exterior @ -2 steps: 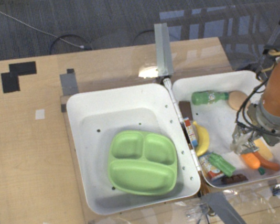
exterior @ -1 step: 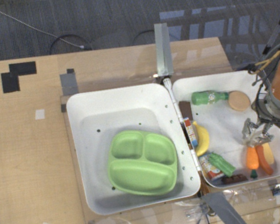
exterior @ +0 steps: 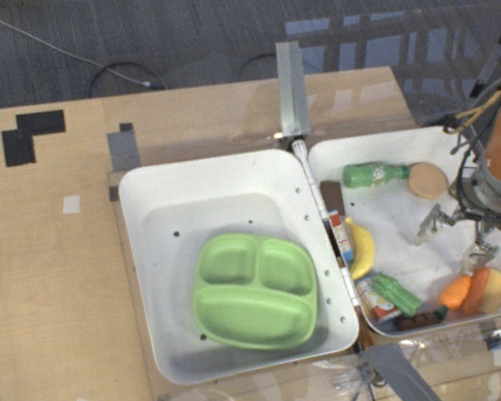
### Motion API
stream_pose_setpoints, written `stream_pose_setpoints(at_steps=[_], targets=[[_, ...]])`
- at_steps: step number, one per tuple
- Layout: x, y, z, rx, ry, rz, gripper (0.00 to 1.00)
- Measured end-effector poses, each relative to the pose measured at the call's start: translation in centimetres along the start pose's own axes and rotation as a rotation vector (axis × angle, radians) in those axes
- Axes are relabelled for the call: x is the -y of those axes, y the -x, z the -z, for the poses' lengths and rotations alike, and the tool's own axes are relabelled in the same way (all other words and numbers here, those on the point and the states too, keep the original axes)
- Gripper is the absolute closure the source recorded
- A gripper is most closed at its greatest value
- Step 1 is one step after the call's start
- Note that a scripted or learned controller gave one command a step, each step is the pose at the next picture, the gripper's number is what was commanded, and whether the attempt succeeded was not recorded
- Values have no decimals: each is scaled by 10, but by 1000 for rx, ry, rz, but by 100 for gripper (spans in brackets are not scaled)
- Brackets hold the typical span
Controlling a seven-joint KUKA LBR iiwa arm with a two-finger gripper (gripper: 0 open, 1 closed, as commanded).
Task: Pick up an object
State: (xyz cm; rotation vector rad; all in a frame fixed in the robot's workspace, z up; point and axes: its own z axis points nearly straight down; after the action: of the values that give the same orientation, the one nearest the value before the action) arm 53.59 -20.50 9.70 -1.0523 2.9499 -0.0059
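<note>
Arm over the right bin (exterior: 414,324).
The hand (exterior: 457,231) hangs open above bare bin floor, holding nothing, near the carrot (exterior: 456,292).

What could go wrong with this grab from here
The gripper hovers open over bare floor of the right bin, so it may close on nothing. The carrot and apple sit touching in the corner, so a grab there could catch both or hit the wall.

Glossy green plastic tray (exterior: 254,290), smooth white plastic bins (exterior: 146,260), matt wood bench (exterior: 49,305).
</note>
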Motion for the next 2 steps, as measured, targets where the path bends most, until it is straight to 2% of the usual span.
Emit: stream_pose_setpoints(at_steps=[1, 2], targets=[[59, 90, -8, 3, -3, 113, 0], [24, 153, -10, -6, 7, 221, 0]])
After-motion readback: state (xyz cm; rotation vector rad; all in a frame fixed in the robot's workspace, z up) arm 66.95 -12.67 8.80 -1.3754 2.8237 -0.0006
